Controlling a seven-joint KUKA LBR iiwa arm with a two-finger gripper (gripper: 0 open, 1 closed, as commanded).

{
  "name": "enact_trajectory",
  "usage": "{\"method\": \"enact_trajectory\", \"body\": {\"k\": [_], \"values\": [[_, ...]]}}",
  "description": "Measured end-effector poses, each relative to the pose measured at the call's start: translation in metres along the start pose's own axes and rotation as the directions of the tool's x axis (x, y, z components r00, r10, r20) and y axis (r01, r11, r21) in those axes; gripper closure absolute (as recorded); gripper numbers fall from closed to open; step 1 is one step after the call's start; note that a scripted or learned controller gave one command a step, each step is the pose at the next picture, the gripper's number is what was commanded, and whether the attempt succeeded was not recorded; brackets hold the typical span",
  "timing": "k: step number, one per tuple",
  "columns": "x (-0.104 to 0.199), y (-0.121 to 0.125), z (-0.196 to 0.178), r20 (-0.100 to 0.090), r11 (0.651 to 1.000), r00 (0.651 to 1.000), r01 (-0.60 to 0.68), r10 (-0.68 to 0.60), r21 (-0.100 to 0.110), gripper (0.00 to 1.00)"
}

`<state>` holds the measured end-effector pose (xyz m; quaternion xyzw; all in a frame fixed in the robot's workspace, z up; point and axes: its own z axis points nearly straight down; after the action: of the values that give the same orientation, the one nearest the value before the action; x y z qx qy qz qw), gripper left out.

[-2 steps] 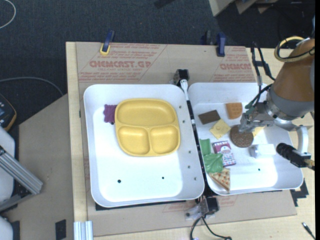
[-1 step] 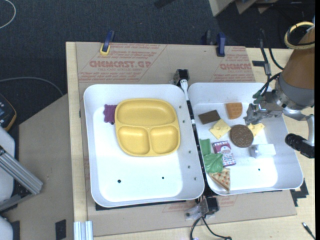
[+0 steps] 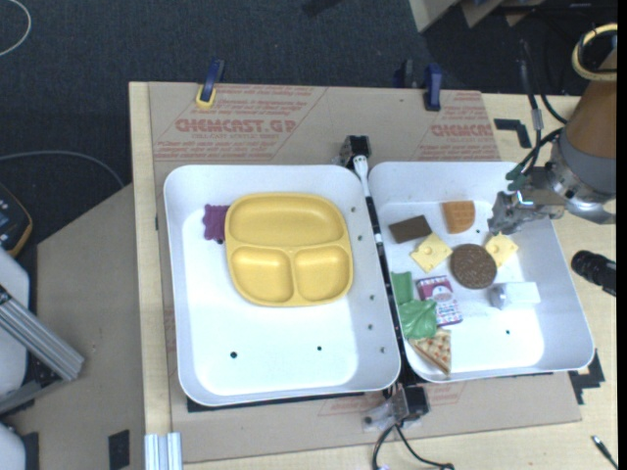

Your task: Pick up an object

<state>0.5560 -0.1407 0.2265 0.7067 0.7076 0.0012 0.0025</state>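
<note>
Camera view has the gripper (image 3: 509,213) low over the right bin (image 3: 558,351), near its far right corner; whether it is released or clenched I cannot tell. Nothing shows in its grasp.

Candidates lie just beside it — a yellow wedge (image 3: 502,251) right under the tip, a brown disc (image 3: 473,265), an orange block (image 3: 458,214), a dark slab (image 3: 409,228), a second yellow piece (image 3: 431,255). The wedge looks the natural target. To do it well, I judge the gripper should come straight down centred on the wedge and straddle its short sides, since the disc touches or nearly touches it on the left.

Room is tight toward the bin's right wall and far rim, so a sideways approach risks a bump. The near right part of the bin is open — good for a lift clear. The left bin (image 3: 196,292) holds a yellow tray (image 3: 289,248).
</note>
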Motion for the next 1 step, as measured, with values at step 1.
{"method": "enact_trajectory", "body": {"k": [1], "values": [[0.047, -0.0169, 0.0102, -0.004, 1.0, 1.0, 0.001, -0.001, 0.009, 1.0]]}}
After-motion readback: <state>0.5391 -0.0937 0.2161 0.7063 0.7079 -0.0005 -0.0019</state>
